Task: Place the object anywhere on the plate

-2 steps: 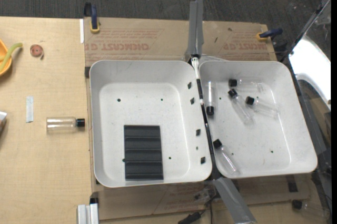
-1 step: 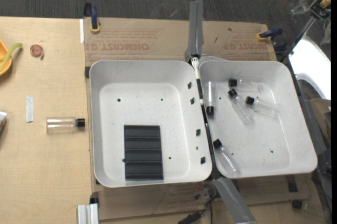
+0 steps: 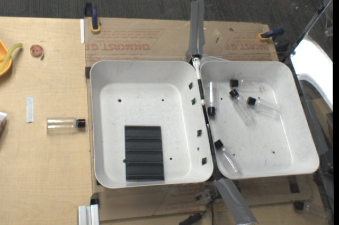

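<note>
A dark ribbed rectangular plate (image 3: 143, 153) lies flat at the front of the left white bin (image 3: 100, 113). Several clear vials with black caps lie in the right white bin (image 3: 288, 128). One vial (image 3: 210, 96) rests along that bin's left wall. Another vial (image 3: 226, 159) lies in the front left corner. Two more (image 3: 242, 107) (image 3: 265, 107) lie slanted near the middle back, and a black cap (image 3: 233, 82) sits just behind them. Nothing lies on the plate.
On the wooden bench to the left lie a clear vial (image 3: 62, 124), a small white strip (image 3: 29, 110), a brown disc (image 3: 36, 51) and an orange bowl (image 3: 3, 59) at the edge. Clamps (image 3: 91, 12) (image 3: 270, 34) hold the cardboard behind the bins.
</note>
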Available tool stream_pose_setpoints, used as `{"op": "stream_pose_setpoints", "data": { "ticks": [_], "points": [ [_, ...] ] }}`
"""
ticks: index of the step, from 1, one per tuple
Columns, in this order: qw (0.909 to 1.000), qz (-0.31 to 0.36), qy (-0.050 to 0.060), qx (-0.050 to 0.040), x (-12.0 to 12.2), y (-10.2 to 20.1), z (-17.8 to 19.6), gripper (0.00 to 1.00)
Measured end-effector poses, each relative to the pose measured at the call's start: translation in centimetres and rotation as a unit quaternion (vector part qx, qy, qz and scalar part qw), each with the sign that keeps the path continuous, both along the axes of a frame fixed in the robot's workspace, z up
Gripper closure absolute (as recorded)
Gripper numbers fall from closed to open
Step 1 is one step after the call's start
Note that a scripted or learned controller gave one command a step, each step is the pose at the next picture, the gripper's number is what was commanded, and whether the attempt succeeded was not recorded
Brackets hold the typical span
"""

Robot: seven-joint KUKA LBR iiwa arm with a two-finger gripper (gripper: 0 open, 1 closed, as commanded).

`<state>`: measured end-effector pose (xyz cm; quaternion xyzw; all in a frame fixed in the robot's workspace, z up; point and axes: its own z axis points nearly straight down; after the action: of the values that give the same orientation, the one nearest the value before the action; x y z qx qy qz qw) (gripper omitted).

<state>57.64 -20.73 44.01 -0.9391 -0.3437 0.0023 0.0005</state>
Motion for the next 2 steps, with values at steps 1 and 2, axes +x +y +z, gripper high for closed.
{"op": "stream_pose_setpoints", "data": {
  "ticks": [1, 2],
  "points": [
    [0.9922, -0.124, 0.0, -0.0007, 6.8, 3.4, -0.1, 0.0],
    [0.97, -0.243, 0.001, -0.0006, 2.9, -1.5, 0.0, 0.0]
  ]
}}
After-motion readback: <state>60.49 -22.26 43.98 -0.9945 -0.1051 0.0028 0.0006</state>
